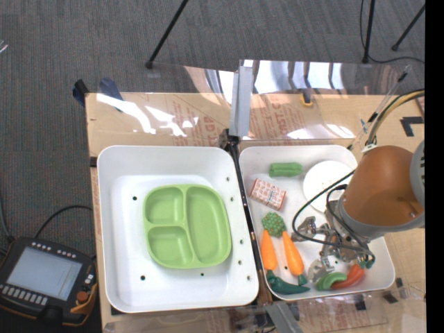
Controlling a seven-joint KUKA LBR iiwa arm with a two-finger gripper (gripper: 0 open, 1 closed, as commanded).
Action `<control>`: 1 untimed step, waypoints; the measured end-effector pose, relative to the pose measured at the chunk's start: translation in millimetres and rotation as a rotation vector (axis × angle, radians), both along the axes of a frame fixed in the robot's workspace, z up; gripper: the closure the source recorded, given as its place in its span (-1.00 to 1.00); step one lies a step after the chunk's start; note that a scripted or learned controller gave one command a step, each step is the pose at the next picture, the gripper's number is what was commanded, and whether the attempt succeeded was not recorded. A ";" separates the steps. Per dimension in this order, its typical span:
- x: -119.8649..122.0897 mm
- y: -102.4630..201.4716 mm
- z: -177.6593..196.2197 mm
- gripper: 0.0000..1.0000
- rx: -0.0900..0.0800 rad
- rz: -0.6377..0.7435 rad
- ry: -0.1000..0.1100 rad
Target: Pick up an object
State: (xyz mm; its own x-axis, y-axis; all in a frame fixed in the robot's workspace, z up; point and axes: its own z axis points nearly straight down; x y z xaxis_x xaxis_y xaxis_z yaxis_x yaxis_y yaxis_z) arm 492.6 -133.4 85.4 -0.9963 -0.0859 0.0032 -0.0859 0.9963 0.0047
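Right bin: hand lowered at near corner, directly above green-and-red pieces; finger state cannot be told. Two carrots, box lying loose. Nothing lifted yet; grasp outstanding.

Grey carpet covers the floor. Black tripod legs stand far above-left of the claw, a teach pendant lying far left.
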 end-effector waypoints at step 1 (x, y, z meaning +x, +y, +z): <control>2.4 50.2 0.0 -1.00 -0.001 -0.064 0.000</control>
State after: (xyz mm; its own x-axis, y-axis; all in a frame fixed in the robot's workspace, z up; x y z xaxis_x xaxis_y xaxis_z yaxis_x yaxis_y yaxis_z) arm 495.1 -83.2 85.4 -0.9997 -0.0221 0.0036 -0.0221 0.9997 0.0036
